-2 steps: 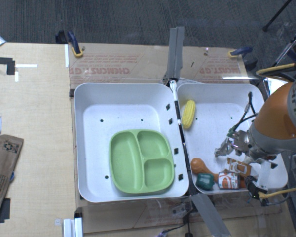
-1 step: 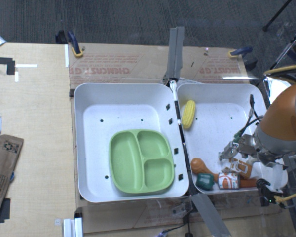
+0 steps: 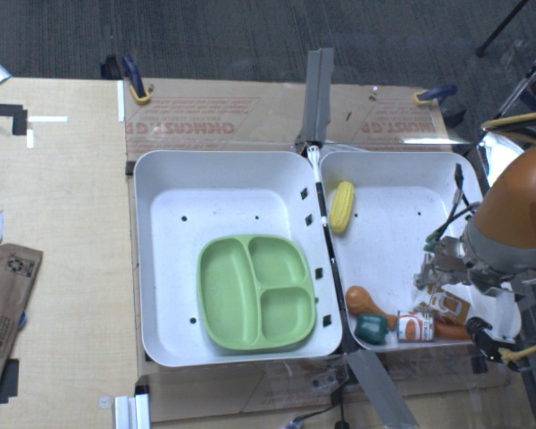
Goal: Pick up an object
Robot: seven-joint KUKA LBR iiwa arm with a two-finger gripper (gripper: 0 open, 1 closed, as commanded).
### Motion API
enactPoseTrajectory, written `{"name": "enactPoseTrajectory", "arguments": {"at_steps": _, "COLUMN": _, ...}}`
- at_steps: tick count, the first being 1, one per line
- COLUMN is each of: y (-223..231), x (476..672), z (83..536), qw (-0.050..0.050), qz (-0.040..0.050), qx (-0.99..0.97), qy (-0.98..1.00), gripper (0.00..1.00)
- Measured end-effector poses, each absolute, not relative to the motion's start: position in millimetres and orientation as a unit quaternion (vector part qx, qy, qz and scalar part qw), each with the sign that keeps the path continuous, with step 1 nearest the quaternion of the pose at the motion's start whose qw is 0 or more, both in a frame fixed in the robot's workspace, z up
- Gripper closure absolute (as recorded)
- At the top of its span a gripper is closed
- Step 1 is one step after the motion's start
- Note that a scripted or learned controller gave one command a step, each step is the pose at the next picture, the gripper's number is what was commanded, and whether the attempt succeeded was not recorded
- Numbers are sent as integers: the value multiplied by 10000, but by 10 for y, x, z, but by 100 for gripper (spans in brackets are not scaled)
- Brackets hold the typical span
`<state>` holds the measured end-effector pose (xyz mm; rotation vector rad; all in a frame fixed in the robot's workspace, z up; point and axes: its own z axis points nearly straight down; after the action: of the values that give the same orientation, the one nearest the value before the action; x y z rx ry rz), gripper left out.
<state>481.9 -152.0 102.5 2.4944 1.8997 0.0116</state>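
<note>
While the arm point(image 3: 518, 208) reaches into the right bin point(image 3: 389, 179) from the right, the claw point(image 3: 439, 273) hangs low over that bin's near right corner, close above a small heap of things. This looks like the approach step of the pick, with nothing yet visibly lifted. Whether the claw is spread or closed, I cannot tell; its tip is a dark tangle against the clutter.

The likeliest target is the boxed item point(image 3: 450, 306) just beneath it, a tilted white and brown carton. Beside it lie a small can point(image 3: 415, 327) with a red and white label, an orange carrot-like toy point(image 3: 368, 302) and a dark green piece point(image 3: 370, 329). A yellow corn cob point(image 3: 341, 206) rests well apart, near the bin's far left wall. The next move probably calls for a straight descent onto one item, avoiding its neighbours.

The left bin point(image 3: 161, 266) holds a green divided plate point(image 3: 255, 290).
</note>
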Motion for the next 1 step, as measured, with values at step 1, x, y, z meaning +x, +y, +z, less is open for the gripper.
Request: {"name": "enactPoseTrajectory", "arguments": {"at_steps": 1, "y": -1565, "x": 4782, "z": 2196, "qw": 3, "qz": -8, "qx": 7183, "qy": 6958, "gripper": 100}}
